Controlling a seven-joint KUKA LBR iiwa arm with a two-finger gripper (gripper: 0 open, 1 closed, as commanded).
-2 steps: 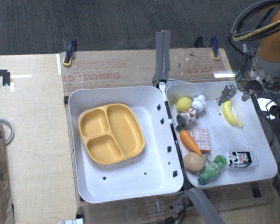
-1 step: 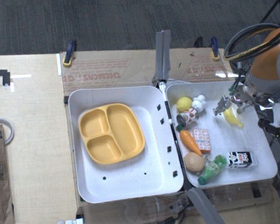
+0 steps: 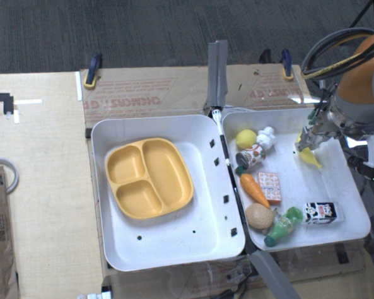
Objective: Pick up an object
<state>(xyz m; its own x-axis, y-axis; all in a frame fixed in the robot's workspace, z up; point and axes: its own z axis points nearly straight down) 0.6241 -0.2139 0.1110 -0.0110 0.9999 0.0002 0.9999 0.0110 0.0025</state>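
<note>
The gripper (image 3: 308,143) is positioned in the right bin (image 3: 359,227), fingers closed on a small yellow object (image 3: 310,156) near the far right corner. The grasp is judged made; lifting clear of the bin floor is not yet confirmed

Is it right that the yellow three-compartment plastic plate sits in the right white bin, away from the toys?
Not quite. The camera view shows the yellow three-compartment plastic plate in the left white bin, away from the toys, which lie in the right white bin.
</note>
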